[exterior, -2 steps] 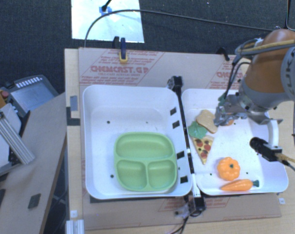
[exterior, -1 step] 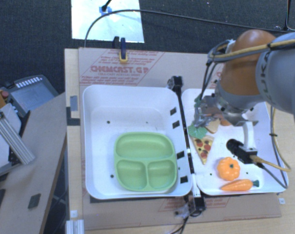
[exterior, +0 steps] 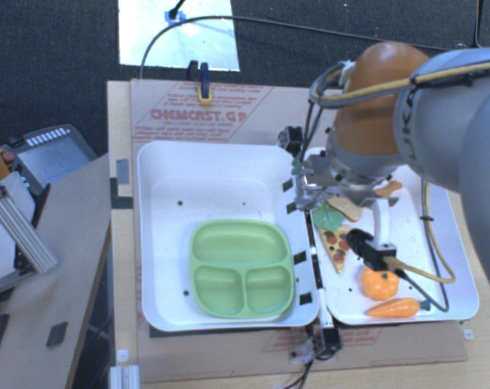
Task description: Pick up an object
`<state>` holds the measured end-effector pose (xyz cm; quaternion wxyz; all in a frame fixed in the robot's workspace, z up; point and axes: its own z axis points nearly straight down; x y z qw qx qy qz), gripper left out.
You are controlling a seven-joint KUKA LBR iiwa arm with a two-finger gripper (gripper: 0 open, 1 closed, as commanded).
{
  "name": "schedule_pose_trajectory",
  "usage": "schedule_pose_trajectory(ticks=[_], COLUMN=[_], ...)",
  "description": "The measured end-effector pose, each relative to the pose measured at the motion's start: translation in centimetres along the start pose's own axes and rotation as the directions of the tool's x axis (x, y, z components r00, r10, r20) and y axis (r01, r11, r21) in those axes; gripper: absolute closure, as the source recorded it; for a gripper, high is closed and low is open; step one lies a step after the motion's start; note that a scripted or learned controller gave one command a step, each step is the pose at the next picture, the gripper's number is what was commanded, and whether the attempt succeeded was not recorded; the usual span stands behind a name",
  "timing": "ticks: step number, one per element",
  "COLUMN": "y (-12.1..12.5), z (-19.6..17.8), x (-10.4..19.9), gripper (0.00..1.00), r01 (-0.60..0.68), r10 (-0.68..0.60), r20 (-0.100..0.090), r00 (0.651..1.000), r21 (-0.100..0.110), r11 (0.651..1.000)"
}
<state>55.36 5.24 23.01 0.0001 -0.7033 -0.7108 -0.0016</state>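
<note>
In the right bin (exterior: pixel 463 298), a pizza slice (exterior: pixel 335 246) lies near the left wall. In front of it sit a small orange pumpkin (exterior: pixel 379 284) and a carrot (exterior: pixel 394 307). A green piece (exterior: pixel 331 220) and a tan piece (exterior: pixel 347 209) lie just under the wrist. My gripper (exterior: pixel 312 191) hangs low over the right bin's left edge, close above the green and tan pieces. The wrist hides most of it, and nothing shows held.
The left bin (exterior: pixel 164 217) holds a green divided plate (exterior: pixel 242 267) at its front right. The grey arm and its orange band (exterior: pixel 382 96) cover the back of the right bin. Another tan piece (exterior: pixel 388 190) peeks out beside the wrist.
</note>
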Motion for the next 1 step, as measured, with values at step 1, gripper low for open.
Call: schedule_pose_trajectory(ticks=[1], y=[-0.65], z=[-0.67], x=[5.11], gripper=[1.00], r01=[0.000], r10=[0.000], r20=[0.000], r00=[1.000], r21=[0.001], r11=[1.000])
